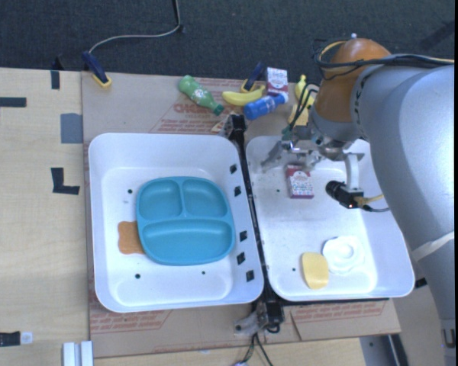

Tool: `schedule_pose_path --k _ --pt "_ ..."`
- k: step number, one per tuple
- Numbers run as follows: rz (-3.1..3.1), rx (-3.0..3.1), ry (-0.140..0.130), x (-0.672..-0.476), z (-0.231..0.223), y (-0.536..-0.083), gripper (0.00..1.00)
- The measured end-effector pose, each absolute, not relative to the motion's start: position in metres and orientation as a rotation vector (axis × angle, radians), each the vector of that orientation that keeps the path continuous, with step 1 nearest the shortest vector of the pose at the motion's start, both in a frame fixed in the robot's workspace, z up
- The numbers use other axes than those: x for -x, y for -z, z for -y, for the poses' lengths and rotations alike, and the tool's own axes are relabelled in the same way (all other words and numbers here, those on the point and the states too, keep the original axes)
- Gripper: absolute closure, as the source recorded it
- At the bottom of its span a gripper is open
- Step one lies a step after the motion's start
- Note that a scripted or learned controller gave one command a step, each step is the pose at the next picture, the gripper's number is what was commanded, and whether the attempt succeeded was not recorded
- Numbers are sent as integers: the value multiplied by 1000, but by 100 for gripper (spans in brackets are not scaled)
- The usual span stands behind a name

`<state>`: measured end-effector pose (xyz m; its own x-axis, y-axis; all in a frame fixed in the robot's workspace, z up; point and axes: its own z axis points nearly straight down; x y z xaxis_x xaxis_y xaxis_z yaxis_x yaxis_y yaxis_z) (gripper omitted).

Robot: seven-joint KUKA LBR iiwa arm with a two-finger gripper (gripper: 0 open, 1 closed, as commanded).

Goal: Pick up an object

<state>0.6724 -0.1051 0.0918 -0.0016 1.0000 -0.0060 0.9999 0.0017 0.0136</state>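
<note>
Camera view, read from its left side across: the brown tabletop (30, 204) bears black tape marks, and a yellow-and-blue clamp (96, 69) sits at its far edge. The left bin (107, 227) holds a blue divided plate (186, 219), its long axis running across the bin; an orange flat piece (127, 237) pokes out from under the plate's left edge. Beyond the left bin's far right corner lie a green bottle (198, 94), a yellow banana (243, 96), a blue bottle (262, 106) and a small red-and-white carton (277, 78), clustered close together.

The right bin (382, 273) touches the left bin along a black-clipped seam. In its far half a small red-and-white box (300, 183) lies flat, its long axis running from the bin's far wall toward the near wall, nearly parallel to the seam. The tool (299, 158) hangs just above the box's far end, its metal fingers (276, 156) splayed apart and nothing clamped between them; whether it touches the box I cannot tell. Near the right bin's near wall sit a yellow rounded block (315, 270) and, touching its right side, a white round lid (342, 254). The grey arm (412, 143) with its orange band (343, 82) rises to the right of the box.
</note>
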Motion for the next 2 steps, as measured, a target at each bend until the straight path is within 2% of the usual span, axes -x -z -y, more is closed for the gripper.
schedule_pose_path --k 1,2 --pt "-2211 -2205 -15 -669 104 -93 0" --pt "-2216 -2210 -8 -672 105 -91 0"
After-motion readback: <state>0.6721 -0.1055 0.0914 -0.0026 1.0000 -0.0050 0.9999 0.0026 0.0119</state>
